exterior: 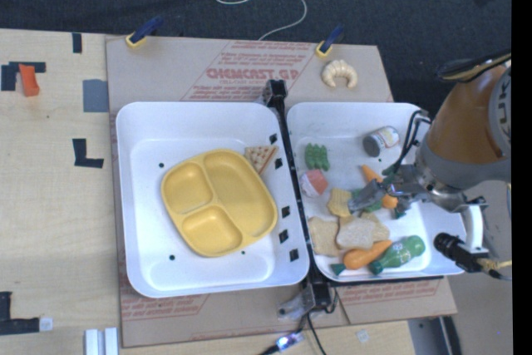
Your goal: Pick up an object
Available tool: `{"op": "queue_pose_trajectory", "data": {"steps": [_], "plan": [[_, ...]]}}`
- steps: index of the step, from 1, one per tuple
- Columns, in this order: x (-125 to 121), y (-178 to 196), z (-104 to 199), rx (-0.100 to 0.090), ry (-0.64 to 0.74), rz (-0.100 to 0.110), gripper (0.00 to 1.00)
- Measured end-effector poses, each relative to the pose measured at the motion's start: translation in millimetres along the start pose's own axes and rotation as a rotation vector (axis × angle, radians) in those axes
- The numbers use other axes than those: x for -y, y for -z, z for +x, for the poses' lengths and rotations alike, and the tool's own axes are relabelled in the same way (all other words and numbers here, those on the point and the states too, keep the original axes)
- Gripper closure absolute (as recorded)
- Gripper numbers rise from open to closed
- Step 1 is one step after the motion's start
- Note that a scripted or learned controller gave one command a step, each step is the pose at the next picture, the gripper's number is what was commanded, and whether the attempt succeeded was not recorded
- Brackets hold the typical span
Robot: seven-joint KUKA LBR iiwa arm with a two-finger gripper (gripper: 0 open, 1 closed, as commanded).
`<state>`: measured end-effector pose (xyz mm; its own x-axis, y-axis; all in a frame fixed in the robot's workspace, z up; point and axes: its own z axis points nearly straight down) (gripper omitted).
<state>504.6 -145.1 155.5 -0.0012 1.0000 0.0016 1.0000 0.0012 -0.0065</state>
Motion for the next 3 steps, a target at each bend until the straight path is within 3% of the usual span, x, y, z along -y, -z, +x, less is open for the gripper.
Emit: {"op": "queue_pose_trajectory", "data": {"steps": [2, 3], "plan": [[3, -70, 4, 0.006, -0.002, -0.010, 0.00], [4, -61, 5, 0.002, -0.001, -0.004, 1.00]]}}
